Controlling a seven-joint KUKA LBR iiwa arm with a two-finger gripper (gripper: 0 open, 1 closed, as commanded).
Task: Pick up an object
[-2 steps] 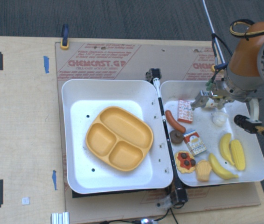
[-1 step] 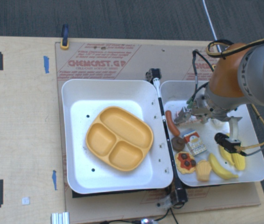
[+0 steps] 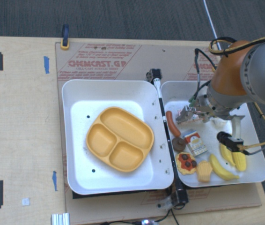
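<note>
My gripper (image 3: 185, 116) hangs over the upper middle of the right bin (image 3: 260, 172), below the orange-banded wrist. It points left, toward a red sausage (image 3: 171, 123) that lies along the bin's left wall, just off the gripper's tip. I see nothing held in it. Below it lie a small white and red carton (image 3: 196, 144), a brown cookie (image 3: 179, 144) and a pizza slice (image 3: 187, 161). A yellow ridged piece (image 3: 204, 171), a banana (image 3: 222, 169) and a corn cob (image 3: 239, 160) sit along the bin's front.
The left bin (image 3: 76, 107) holds a yellow three-part plate (image 3: 119, 138) near its middle. A raised divider (image 3: 164, 125) separates the two bins. A small white piece (image 3: 219, 123) lies under the wrist.
</note>
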